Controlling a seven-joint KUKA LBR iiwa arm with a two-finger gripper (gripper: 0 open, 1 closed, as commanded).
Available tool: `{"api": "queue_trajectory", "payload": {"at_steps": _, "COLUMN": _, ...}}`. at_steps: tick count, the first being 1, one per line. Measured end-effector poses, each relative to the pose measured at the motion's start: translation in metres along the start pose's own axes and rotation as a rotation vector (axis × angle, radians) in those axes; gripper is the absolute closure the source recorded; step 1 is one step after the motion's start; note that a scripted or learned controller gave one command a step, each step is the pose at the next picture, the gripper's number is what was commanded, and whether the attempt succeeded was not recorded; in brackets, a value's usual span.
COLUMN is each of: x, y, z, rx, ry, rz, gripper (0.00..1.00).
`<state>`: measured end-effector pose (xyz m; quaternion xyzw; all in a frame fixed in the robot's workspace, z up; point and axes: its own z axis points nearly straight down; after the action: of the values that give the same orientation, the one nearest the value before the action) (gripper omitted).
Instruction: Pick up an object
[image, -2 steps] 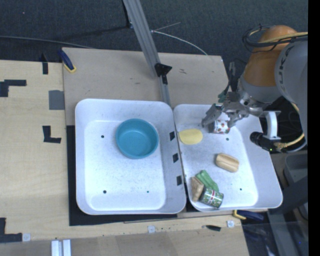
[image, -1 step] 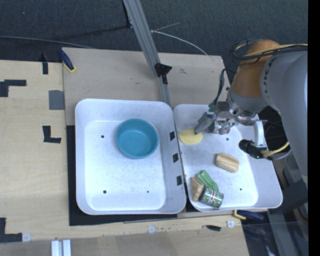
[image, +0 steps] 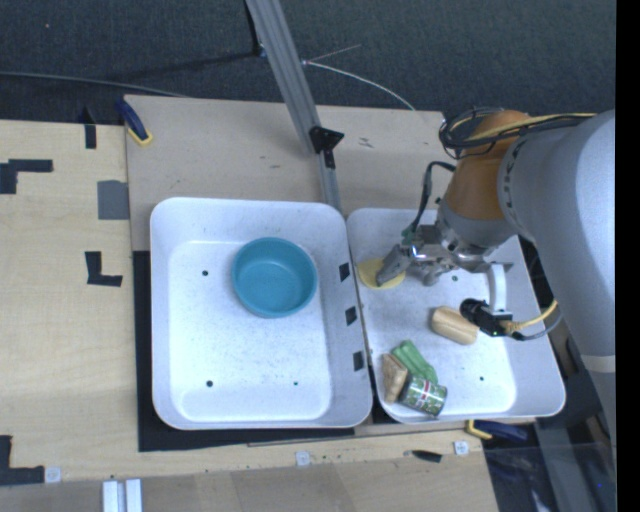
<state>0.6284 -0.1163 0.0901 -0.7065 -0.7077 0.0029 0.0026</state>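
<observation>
My gripper (image: 410, 271) hangs low over the upper left part of the right bin (image: 520, 395), open, with nothing seen between its fingers. Its left finger (image: 389, 268) reaches over a flat yellow piece (image: 372, 277) that lies against the bin's left wall. A tan rounded block (image: 452, 325) lies below and to the right of the gripper. At the front of this bin a green can (image: 418, 382) lies on its side, with a small brown piece (image: 393, 377) touching its left end.
A blue bowl (image: 274, 276) stands upright in the left bin (image: 190, 400). A grey pole (image: 296, 90) slants down from the top to the gap between the bins. A black cable plug (image: 482, 317) hangs off the wrist near the tan block.
</observation>
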Motion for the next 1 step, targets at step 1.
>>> {"api": "queue_trajectory", "payload": {"at_steps": 1, "x": 0.0008, "y": 0.0015, "z": -0.0137, "rx": -0.004, "ry": 0.0, "rz": -0.002, "gripper": 1.0}}
